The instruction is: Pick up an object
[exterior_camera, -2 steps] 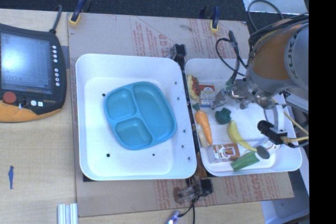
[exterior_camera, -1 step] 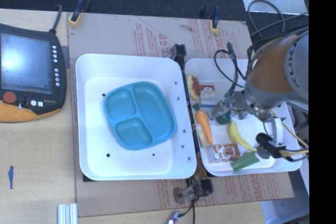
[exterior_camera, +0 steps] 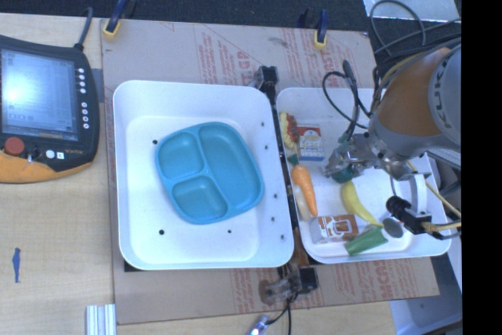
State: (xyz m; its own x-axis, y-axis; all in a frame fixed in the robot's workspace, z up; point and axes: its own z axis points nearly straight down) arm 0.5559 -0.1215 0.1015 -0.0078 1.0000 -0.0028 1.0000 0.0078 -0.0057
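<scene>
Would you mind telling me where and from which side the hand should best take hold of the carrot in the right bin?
Probably the carrot's thick upper half, from straight above, closing across its width. It lies flat, tapering toward its lower tip, close to the right bin's left wall.

Blue tray (exterior_camera: 209,172) glossy plastic; bins (exterior_camera: 133,169) smooth white plastic; bench (exterior_camera: 55,247) matt wood

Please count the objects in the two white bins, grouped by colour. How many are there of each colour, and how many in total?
Blue: 1, the divided plate in the left bin
Orange: 1, the carrot
Yellow: 1, the banana
Green: 1, the cylinder
White and red: 1, the small carton
Brown: 1, the packet
Total: 6. More may lie hidden under the arm.
</scene>
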